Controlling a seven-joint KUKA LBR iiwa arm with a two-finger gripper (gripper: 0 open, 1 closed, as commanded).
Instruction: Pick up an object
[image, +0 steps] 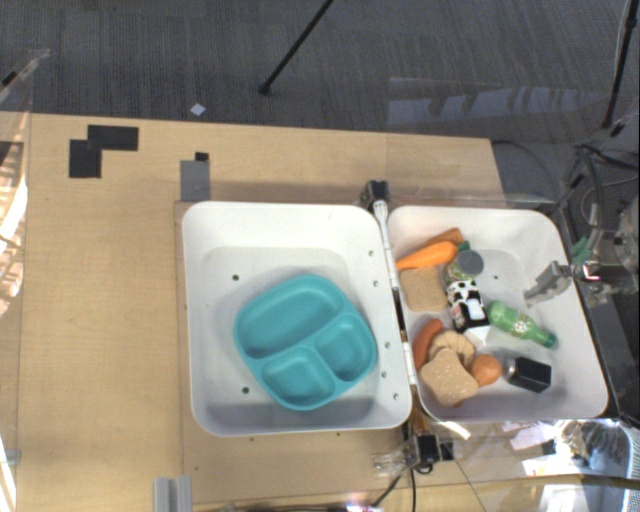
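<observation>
Wooden bench (100, 330) on grey carpet; left bin (210, 240) with teal divided plate (305, 343); right bin (530, 230) with carrot (428, 255), bread, green bottle (520, 324); gripper (550, 281) at its right rim, finger state indiscernible.

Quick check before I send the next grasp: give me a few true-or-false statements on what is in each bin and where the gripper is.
1. The teal divided plate lies in the left bin. True.
2. The carrot lies in the left bin. False: it is in the right bin, near the far edge.
3. The green bottle stands upright. False: it lies on its side.
4. The gripper is over the right bin's right side. True.
5. The bread slice sits on the plate. False: it is in the right bin.
</observation>
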